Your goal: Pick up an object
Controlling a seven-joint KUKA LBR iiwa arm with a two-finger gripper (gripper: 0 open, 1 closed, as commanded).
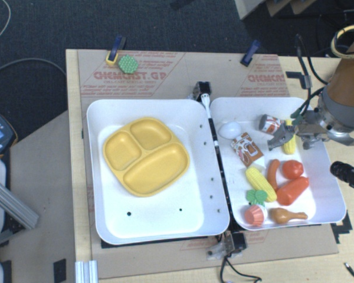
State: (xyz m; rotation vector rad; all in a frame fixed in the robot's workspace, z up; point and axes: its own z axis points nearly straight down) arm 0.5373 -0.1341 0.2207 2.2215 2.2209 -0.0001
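Near edge, right bin point(337, 200): drumstick point(288, 216), light, rigid, slick; grasp across narrow shaft. Far right: gripper point(287, 139) over yellow piece point(289, 145); finger state indeterminate.

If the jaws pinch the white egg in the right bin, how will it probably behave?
The white egg looks smooth and rounded, so it may slip from a pinch. It lies free on the flat floor of the right bin, so a push would probably roll it. Probably a light toy.
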